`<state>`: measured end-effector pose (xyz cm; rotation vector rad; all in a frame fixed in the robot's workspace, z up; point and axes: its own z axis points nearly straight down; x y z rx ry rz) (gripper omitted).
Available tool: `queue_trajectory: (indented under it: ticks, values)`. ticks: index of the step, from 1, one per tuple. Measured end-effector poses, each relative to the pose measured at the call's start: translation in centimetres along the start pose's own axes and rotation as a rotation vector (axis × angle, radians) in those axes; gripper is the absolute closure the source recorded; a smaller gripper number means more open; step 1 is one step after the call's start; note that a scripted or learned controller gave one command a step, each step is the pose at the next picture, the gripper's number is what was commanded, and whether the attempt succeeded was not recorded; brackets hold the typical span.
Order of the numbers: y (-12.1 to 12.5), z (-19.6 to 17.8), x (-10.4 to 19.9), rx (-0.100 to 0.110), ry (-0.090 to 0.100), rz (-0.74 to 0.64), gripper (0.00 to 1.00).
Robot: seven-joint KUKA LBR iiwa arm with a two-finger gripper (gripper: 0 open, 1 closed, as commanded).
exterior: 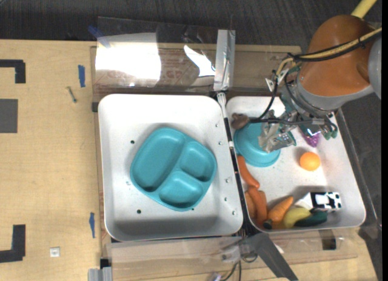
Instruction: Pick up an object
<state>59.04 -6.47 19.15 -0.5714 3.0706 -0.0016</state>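
Gripper low in right bin, over rim of a small teal bowl; jaw state hidden, cannot tell. Orange ball just beside. Carrots, a yellow piece and a black-and-white toy along near wall. Left bin holds teal divided tray.

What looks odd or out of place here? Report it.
Nothing looks spilled or broken. The blue tray sits askew in the left bin. In the right bin, carrots and other toys crowd the near edge, and the gripper hangs over a blue bowl.
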Motion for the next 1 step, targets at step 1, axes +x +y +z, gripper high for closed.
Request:
queue_trajectory:
  ticks: [1]
  values:
    - [-0.81,-5.59,-6.88,0.0,0.003,0.039,1.0]
